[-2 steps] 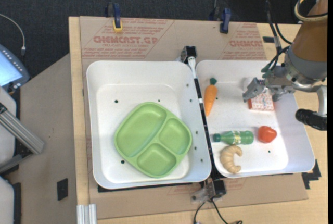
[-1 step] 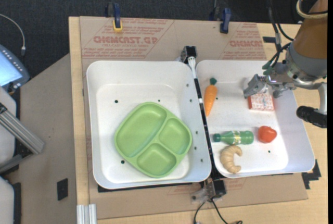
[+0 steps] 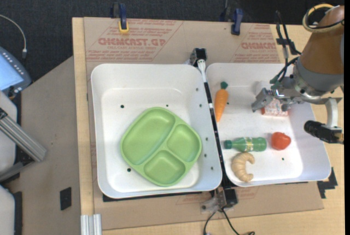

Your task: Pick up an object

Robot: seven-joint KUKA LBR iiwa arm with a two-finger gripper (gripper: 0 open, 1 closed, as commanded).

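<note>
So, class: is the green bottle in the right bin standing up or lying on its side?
Lying on its side. The green bottle stretches flat across the floor of the right bin, cap pointing left, between the carrot and the croissant.

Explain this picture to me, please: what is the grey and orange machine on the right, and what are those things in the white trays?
One camera looks down at a bench. The machine is a robot arm; its gripper hangs above a small red and white packet in the right tray. I cannot tell whether it grips anything. That tray also holds a toy carrot, a green bottle, a tomato and a croissant. The left tray holds a green divided plate.
</note>
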